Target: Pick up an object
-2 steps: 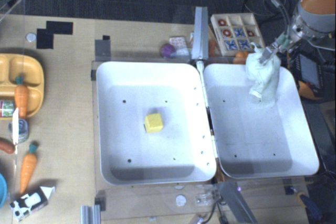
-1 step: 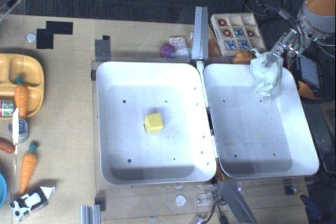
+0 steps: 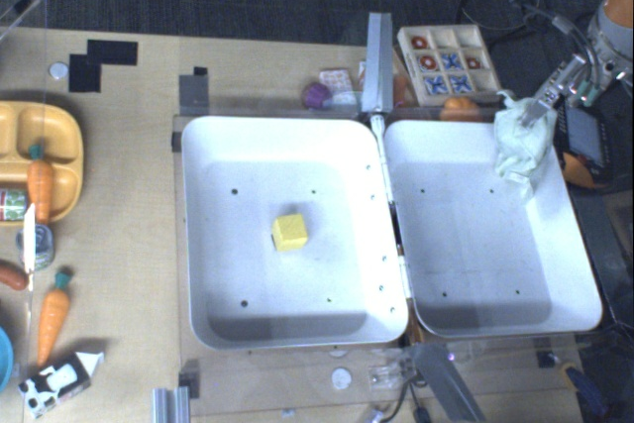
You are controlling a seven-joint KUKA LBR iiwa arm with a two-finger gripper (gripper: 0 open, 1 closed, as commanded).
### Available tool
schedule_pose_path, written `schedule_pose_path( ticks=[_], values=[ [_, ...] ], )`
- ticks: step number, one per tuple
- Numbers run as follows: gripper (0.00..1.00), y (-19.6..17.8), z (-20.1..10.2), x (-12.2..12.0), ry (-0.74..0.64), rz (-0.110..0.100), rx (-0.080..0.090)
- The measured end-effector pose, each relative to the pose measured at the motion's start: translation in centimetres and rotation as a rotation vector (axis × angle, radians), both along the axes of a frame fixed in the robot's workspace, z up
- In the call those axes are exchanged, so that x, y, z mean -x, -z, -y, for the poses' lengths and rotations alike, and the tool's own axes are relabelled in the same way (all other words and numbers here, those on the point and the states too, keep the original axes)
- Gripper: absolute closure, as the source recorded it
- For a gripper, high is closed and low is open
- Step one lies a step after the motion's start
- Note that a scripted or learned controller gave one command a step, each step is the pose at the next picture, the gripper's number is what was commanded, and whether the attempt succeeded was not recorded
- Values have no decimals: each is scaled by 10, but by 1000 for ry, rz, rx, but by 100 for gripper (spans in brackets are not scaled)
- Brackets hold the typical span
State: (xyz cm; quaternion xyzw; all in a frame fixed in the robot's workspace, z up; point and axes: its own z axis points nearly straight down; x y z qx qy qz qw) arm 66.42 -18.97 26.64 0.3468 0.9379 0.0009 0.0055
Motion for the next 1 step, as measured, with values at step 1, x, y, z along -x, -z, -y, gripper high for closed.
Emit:
schedule_pose_path(
  ticks=[1],
  values=[
    [100, 8, -90, 9, 27, -2, -2]
  ],
)
